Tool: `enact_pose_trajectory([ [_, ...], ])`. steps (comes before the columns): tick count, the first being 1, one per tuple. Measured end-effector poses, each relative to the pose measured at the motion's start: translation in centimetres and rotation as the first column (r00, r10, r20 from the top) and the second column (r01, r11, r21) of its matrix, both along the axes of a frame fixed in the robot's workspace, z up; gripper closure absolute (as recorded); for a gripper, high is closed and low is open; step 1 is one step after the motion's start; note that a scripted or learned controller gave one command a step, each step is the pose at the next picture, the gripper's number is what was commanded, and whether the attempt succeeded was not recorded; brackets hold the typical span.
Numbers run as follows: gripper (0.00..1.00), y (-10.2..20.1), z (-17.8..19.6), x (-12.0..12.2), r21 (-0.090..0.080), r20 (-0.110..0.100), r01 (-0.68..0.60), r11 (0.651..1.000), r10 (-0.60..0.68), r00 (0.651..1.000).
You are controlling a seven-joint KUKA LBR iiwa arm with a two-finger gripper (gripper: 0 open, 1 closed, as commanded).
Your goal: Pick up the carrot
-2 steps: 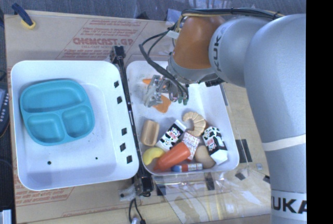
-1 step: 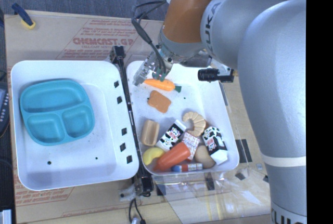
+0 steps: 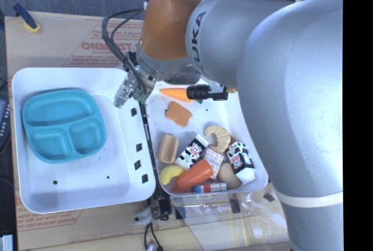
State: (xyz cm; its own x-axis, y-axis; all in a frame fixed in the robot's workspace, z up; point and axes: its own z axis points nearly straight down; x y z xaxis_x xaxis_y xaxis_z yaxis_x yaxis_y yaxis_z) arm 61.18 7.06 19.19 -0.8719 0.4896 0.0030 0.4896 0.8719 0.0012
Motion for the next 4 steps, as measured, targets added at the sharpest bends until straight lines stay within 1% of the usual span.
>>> enact_pose_trajectory([
  [1, 1.0, 4.2, 7.0, -4.2, -0.001, 0.006, 0.268, 0.963, -0.268, 0.963],
  [2, 1.0, 3.6, 9.1, -12.0, -0.003, 0.002, 0.324, 0.946, -0.324, 0.946],
  [3, 1.0, 11.5, -1.1, -13.9, -0.01, -0.006, 0.478, 0.879, -0.478, 0.879],
  [4, 1.0, 14.2, 7.1, -12.7, 0.003, 0.006, 0.451, 0.893, -0.451, 0.893],
])
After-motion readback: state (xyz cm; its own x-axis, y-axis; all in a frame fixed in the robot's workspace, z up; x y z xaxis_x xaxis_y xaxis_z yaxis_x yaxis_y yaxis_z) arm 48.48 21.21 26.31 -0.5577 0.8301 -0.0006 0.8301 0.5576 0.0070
